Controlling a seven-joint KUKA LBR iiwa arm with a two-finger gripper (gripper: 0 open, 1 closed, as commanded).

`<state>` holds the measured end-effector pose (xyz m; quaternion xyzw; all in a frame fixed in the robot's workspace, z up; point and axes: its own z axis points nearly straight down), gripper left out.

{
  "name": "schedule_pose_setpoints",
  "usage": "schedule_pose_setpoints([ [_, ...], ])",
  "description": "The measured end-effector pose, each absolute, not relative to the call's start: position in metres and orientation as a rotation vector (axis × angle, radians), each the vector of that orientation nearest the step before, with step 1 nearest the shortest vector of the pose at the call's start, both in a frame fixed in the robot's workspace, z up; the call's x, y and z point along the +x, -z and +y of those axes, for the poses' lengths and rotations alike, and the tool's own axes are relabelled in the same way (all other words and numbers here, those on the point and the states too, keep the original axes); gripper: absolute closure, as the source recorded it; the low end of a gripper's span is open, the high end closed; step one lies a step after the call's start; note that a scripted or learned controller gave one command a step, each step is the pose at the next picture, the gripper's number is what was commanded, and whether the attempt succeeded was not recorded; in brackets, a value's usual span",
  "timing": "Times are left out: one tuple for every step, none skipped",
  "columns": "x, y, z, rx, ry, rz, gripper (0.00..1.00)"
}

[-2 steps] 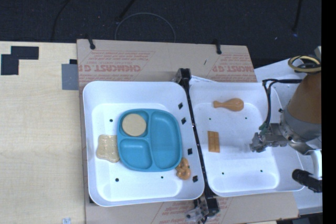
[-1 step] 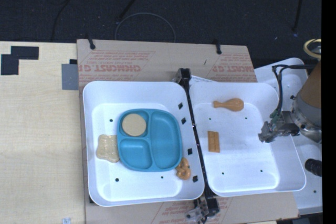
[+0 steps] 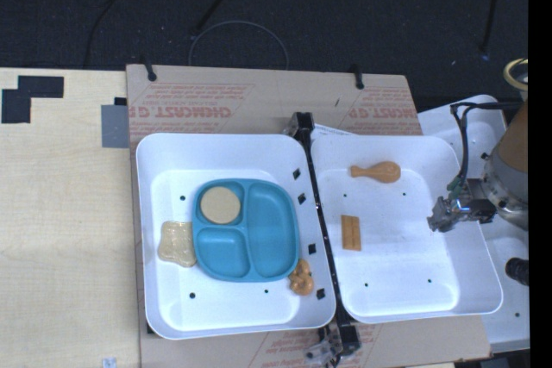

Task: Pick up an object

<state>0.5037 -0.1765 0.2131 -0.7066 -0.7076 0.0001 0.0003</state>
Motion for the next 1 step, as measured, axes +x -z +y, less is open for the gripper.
schedule_pose_setpoints([
  [0.5008,-0.2249,-0.1223,-2.213,0.001,-2.224,1.00],
])
